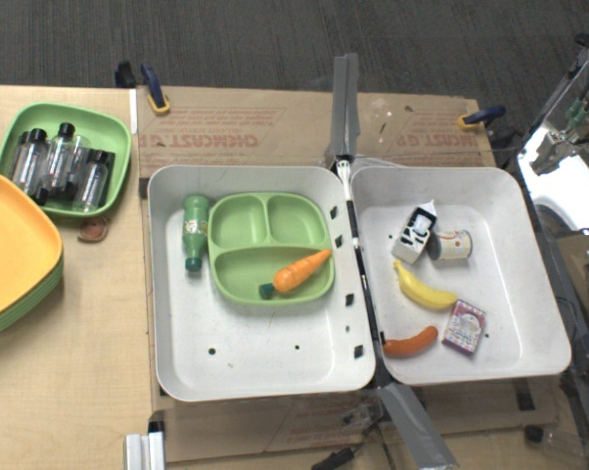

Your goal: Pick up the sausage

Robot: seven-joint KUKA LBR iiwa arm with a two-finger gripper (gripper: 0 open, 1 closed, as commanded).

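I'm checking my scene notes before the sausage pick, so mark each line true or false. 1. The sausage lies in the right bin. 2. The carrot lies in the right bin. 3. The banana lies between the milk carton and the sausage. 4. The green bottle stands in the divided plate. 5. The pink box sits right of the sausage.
1. True: the sausage lies near the front left of the right bin.
2. False: the carrot lies in the green divided plate in the left bin.
3. True: the banana lies below the milk carton and above the sausage.
4. False: the green bottle lies on the bin floor, left of the plate.
5. True: the pink box sits right of it.
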